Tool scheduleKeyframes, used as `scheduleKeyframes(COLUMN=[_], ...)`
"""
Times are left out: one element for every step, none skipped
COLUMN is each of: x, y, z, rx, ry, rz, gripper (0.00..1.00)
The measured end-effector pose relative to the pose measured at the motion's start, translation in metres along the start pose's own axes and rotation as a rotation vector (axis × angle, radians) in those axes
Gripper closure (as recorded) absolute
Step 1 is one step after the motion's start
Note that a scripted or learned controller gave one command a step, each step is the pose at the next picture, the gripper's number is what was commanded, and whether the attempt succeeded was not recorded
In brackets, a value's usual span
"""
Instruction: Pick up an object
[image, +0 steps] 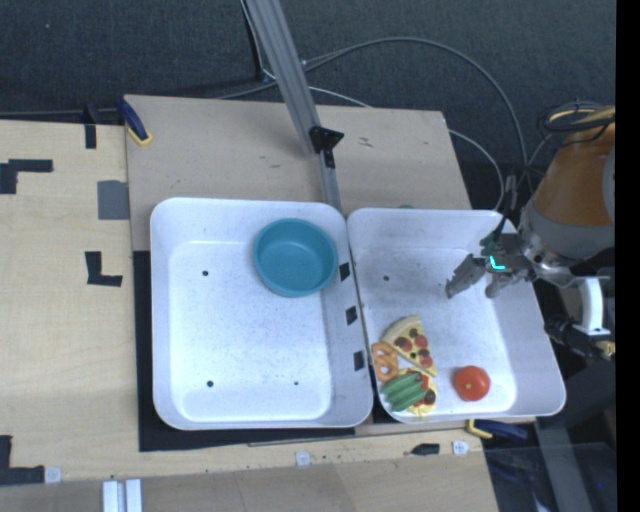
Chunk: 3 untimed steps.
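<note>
The right bin (520, 330) serves as the landmark for everything below; the likeliest things to pick are a small red tomato (471, 382) lying near that bin's front wall, toward its right side, and a flat toy pizza slice (406, 364) w/ red, green and yellow toppings, lying at the bin's front-left corner, its lower end close to the front rim; tomato and slice are near each other but apart, a strip of bare white floor between them.

The gripper (479, 279) hangs over the middle of the right bin, farther back than both items and well apart from them; its two dark fingers (460, 277) are spread w/ a visible gap and nothing between them, so it's released and grasping nothing; a small teal light glows on the body just behind the fingers; the grey arm (575, 215) w/ its orange band reaches in across the bin's right rim.

Just left of the right bin, touching it along a shared edge, sits the left bin (190, 330); a blue bowl (295, 256) rests upright in the back-right part of it, close to the wall nearest the right bin; a grey metal pole (290, 80) slants in from behind, ending approx. where the two bins meet at the back; both bins rest on a pale wooden bench (60, 300) w/ black tape marks far to the left of the right bin.
</note>
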<state>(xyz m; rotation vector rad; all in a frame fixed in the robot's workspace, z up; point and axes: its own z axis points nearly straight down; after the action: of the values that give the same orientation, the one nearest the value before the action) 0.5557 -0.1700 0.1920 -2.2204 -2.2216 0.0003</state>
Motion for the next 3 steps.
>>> scheduleKeyframes(x=[0.000,-0.002,-0.002], y=[0.000,0.005,0.005], z=[0.000,0.045,0.094], rx=[0.000,0.004,-0.003], ry=[0.000,0.001,-0.001], rz=[0.000,0.000,0.000], gripper=[0.00,0.00,0.00])
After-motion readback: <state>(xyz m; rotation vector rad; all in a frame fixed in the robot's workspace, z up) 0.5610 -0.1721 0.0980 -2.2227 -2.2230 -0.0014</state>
